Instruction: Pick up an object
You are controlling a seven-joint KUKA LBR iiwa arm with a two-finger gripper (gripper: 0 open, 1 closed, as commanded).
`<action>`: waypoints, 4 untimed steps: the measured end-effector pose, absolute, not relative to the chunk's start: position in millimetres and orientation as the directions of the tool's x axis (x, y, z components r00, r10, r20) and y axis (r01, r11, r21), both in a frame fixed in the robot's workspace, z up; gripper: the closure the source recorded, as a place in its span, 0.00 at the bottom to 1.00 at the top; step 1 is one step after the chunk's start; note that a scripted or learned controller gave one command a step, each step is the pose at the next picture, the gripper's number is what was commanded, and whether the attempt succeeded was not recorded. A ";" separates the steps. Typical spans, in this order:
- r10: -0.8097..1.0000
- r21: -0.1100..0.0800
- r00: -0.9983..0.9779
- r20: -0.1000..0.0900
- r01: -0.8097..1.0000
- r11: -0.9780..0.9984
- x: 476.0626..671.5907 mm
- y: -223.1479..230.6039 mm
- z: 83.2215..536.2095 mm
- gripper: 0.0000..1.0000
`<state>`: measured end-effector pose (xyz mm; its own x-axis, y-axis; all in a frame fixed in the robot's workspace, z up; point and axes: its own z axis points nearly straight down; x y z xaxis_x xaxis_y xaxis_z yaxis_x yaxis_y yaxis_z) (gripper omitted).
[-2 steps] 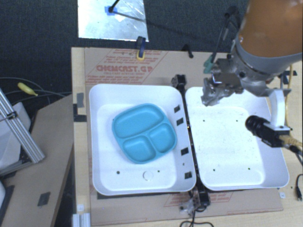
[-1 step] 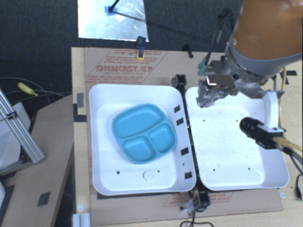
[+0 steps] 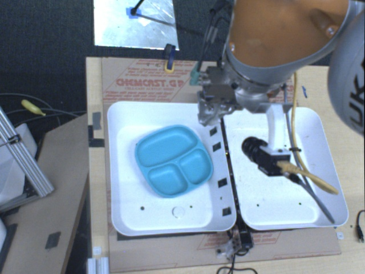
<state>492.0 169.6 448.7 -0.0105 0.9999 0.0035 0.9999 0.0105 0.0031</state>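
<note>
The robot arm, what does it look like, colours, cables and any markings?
The arm is bulky and rounded, grey, with a glossy orange band above the wrist and black lettering on its grey shell at the right. Black cables run down to a boxy grey metal gripper.

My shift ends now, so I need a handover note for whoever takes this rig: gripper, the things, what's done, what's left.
Gripper: over the far end of the seam between the left bin and the right bin; nothing seen held.
Blue divided plate: lies flat in the left bin, near the gripper.
Done: nothing lifted yet.
Left: move onto the plate, probably its rim, grasp, lift.
</note>
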 end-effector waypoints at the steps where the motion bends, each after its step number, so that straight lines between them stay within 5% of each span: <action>1: 1.000 0.002 0.002 0.000 1.000 -0.002 486.6 132.9 450.4 1.00; 2: 1.000 0.006 0.006 -0.001 1.000 -0.006 487.1 57.8 464.0 1.00; 3: 1.000 0.003 0.000 0.000 1.000 0.000 486.9 55.2 452.1 1.00; 4: 1.000 0.002 -0.010 0.003 1.000 0.010 486.3 120.8 448.7 1.00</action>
